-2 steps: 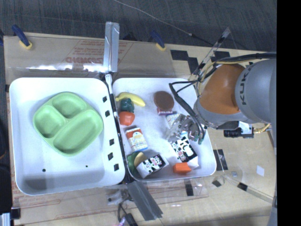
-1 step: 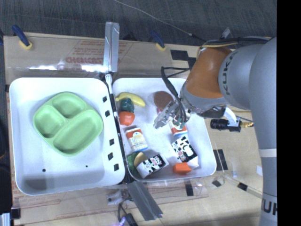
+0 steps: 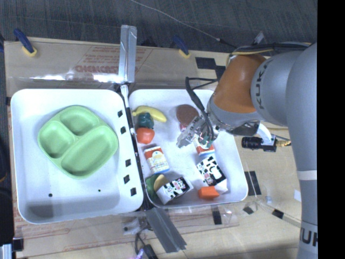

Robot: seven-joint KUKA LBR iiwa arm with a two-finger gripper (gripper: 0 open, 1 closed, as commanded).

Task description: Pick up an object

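Although the task names no particular object, the one nearest my gripper (image 3: 195, 135) is the small red-topped carton (image 3: 205, 149) lying just under its fingertips in the right bin (image 3: 235, 161), so I take that as the target. The gripper hangs low over the middle of that bin, tilted toward the left; I can't tell how far apart its fingers stand, and I see nothing lifted between them. I judge this to be the reach or the descent, with no grasp made yet. The next move calls for settling squarely over one item and closing on it alone. That is hard here: the brown round piece (image 3: 186, 114) sits just above the gripper, the cow-patterned carton (image 3: 211, 170) just below, with an orange block (image 3: 208, 192) beyond it. Toward the divider lie the banana (image 3: 150, 113), a tomato (image 3: 144, 135), a labelled can (image 3: 156, 159) and a second cow-patterned box (image 3: 176, 188). The open room is the bare floor between the gripper and the can. The left bin (image 3: 27, 161) holds a green divided plate (image 3: 78, 140).
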